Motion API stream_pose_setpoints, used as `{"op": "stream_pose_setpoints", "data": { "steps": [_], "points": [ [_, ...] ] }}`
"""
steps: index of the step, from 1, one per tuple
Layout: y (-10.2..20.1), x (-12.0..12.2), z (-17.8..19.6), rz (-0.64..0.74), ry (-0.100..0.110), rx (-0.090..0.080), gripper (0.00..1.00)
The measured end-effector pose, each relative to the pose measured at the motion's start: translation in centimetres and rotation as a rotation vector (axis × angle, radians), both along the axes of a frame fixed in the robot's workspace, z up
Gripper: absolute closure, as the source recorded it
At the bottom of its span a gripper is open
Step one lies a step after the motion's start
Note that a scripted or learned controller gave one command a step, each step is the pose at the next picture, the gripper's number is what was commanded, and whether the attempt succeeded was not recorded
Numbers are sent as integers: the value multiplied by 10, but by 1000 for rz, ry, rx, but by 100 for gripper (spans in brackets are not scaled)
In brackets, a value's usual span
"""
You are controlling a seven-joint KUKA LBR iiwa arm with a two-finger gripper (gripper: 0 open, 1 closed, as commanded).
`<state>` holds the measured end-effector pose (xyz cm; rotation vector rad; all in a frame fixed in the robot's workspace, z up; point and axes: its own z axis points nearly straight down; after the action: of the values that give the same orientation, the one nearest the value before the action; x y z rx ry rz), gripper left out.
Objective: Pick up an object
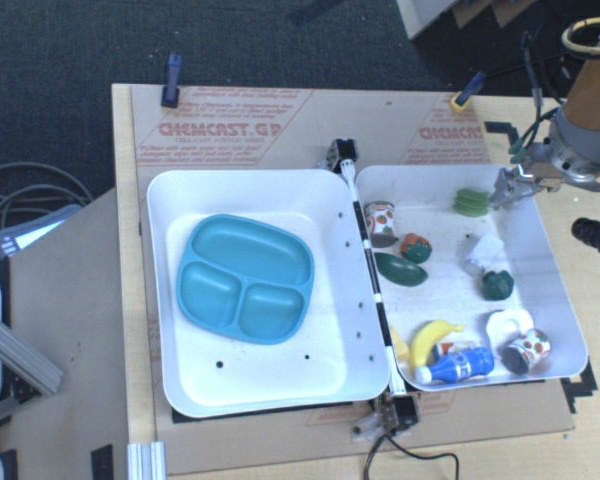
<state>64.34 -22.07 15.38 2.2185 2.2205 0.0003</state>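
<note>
A: The arm is reaching in over the far right corner of the right bin (565,298), and the hand (507,190) is hanging just beside the light green piece (471,203). How far the hand is open I cannot tell; it is too small and blurred here, and I am seeing nothing gripped in it.

B: So the green piece is looking like the likeliest target?

A: That is my reading, since it is lying nearest, close to the bin's far wall. To do it well, the hand is needing to centre over the piece before descending, keeping off that wall.

B: And the other things?

A: They are lying nearer: a small cup (380,222) by the divider, a dark green leaf shape (400,270), a banana (430,342) touching a blue bottle (460,366). That near cluster is crowded, so it is a riskier grasp. The blue plate (244,278) is sitting alone in the left bin (170,368) on the surface.
</note>
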Motion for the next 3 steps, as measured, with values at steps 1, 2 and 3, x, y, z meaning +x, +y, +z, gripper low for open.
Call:
{"op": "stream_pose_setpoints", "data": {
  "steps": [1, 2, 3],
  "points": [
    [0, 0, 0, 0, 0, 0, 0],
    [22, 23, -70, 1, 4, 2, 0],
    [-3, 24, 31, 0, -1, 0, 0]
  ]
}}
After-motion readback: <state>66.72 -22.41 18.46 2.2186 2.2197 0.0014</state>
